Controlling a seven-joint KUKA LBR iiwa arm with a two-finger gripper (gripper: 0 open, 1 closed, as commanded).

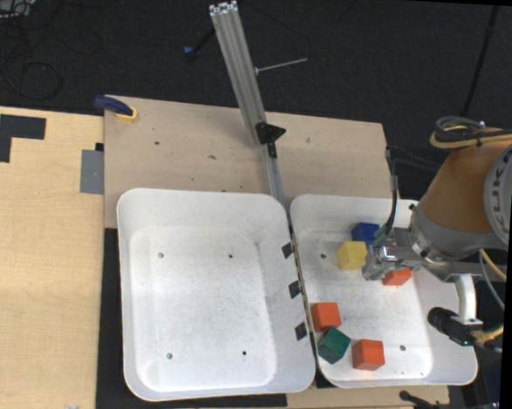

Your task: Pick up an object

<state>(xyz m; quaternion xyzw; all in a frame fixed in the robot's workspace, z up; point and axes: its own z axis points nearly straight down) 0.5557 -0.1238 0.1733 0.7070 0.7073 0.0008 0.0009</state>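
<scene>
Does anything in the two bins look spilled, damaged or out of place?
Nothing stands out. The yellow block, blue block, green block and orange blocks all lie inside the right bin.

Six small blocks lay in the right bin. A blue block, a yellow block and a small orange block clustered near its far end. Another orange block, a green block and a third orange block sat near its front.

Dark floor with cables, pale wooden bench, slanted aluminium rail
</scene>
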